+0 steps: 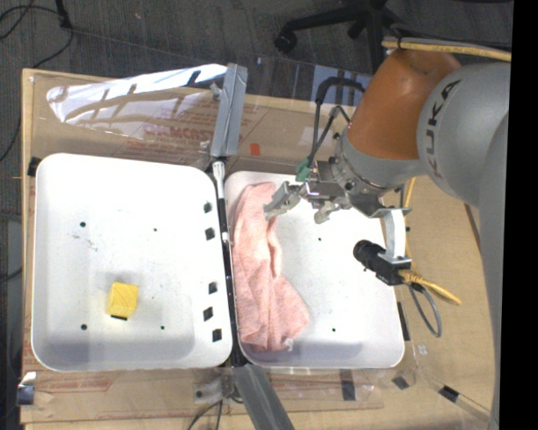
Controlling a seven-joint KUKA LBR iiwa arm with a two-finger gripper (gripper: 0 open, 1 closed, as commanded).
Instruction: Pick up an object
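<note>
Crumpled pink cloth along right bin's left wall, small yellow block lying flat in left bin

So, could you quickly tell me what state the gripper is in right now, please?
Gripper: fingers open above the pink cloth, holding nothing.

This looks like a robotics lab or test room. A big grey arm with an orange band works over a plywood bench that carries two shallow white bins, set side by side and held by brackets and small clips. A sheet of clear plastic lies taped on the board behind the left bin. Loose black cables trail across the dark carpet, and the wheeled base of an office chair stands behind the bench.
</note>
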